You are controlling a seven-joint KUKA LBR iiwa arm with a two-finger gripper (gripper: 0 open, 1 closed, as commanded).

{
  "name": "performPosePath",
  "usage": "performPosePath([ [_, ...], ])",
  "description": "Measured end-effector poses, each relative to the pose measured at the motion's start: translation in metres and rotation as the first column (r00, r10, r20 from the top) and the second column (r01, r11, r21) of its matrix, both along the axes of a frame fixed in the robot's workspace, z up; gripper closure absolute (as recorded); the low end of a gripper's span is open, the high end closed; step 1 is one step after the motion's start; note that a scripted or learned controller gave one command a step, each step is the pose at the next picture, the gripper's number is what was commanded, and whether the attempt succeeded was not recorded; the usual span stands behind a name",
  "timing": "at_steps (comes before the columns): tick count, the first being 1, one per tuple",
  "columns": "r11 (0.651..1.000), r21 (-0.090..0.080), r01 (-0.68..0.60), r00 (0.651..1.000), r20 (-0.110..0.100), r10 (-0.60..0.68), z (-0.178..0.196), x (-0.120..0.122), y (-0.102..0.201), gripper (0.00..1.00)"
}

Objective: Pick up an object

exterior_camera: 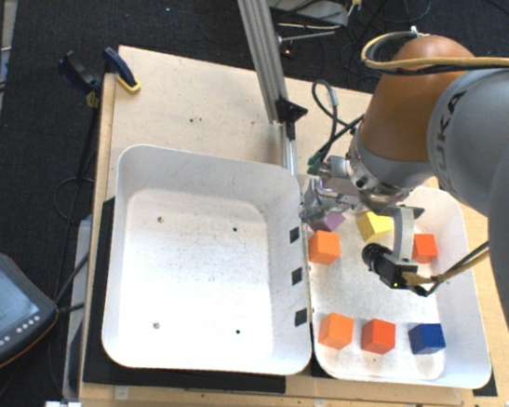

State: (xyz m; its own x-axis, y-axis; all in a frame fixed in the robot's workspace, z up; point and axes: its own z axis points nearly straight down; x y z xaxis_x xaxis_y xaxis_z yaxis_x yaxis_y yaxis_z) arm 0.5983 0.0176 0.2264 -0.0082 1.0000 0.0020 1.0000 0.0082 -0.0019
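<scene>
Here, from the overhead camera, we saw the gripper [322, 207] low at the right bin's [466, 303] upper left, over a purple block [332, 222], presumably to grab it. Orange [324, 247] and yellow [374, 226] blocks crowded beside it. The wrist hid its state, so we could not tell.

The left bin [195, 255] lies wide open, its floor bare for any approach. The right bin [459, 354] is crowded: toward twelve o'clock the arm [455, 113] hangs over a purple block [332, 221], a yellow block [375, 226] and two orange blocks [324, 247] [425, 247]. At six o'clock three more [336, 331] [379, 337] [426, 339] line the rim, with clear floor between the groups.
</scene>
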Motion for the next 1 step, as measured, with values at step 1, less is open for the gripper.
performPosePath([
  [1,1.000,0.000,0.000,1.000,0.003,0.000,0.0109,0.0009,0.0564,1.00],
])
